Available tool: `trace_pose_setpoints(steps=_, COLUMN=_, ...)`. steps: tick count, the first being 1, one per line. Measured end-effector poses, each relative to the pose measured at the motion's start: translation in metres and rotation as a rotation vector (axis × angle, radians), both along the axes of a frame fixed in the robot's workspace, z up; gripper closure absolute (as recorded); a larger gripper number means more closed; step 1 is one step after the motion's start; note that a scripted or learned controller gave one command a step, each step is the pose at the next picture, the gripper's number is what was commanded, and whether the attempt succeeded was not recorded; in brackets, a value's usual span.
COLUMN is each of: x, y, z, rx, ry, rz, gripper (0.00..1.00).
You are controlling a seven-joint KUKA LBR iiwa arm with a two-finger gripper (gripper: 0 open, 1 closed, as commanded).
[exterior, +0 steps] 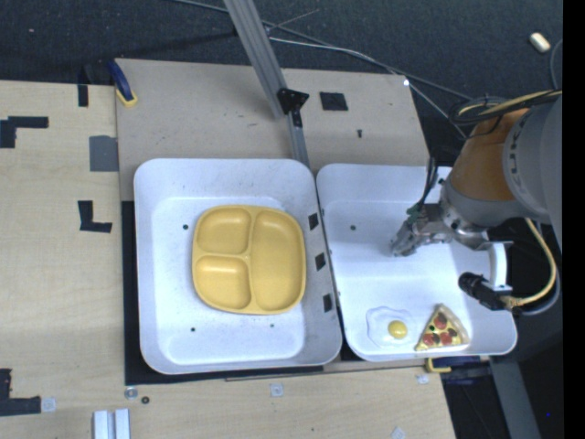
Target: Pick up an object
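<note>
Progress: judged as not yet done; nothing is seen lifted, and every candidate thing lies flat on a bin floor
Remaining: close on one thing and raise it clear of the bin
Left bin: shallow white plastic bin (155, 245), holding a yellow three-compartment plastic plate (249, 259) that lies flat near its middle
Right bin: shallow white plastic bin (366, 190), just beside the left one, carrying the toys and the arm's reach
Fried egg: flat white toy egg with a yellow yolk (391, 326), at the near edge of the right bin
Pizza slice: triangular toy pizza wedge with red toppings (442, 329), just beside the egg, toward the near right corner
Arm: grey arm with an orange band (498, 167) above the wrist, entering from the right, bent down over the right bin
Tool: dark two-finger tool (409, 241) low over the bare middle of the right bin floor, apart from the egg and pizza slice, which lie nearer the camera
Tool state: cannot tell whether spread or pressed together; no thing is visible at its tips
Bench: pale wooden bench (55, 245) bearing both bins, marked with dark tape pieces
</note>
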State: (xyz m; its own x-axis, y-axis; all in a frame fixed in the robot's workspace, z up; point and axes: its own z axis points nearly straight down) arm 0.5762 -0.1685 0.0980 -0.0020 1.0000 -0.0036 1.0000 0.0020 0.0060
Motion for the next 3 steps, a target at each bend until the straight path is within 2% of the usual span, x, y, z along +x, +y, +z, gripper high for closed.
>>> trace_pose_setpoints(steps=1, x=0.000, y=0.011, z=0.054, rx=0.004, ry=0.003, rz=0.001, gripper=1.00)
trace_pose_setpoints(steps=3, x=0.002, y=0.012, z=0.149, rx=0.003, ry=0.003, rz=0.000, gripper=1.00)
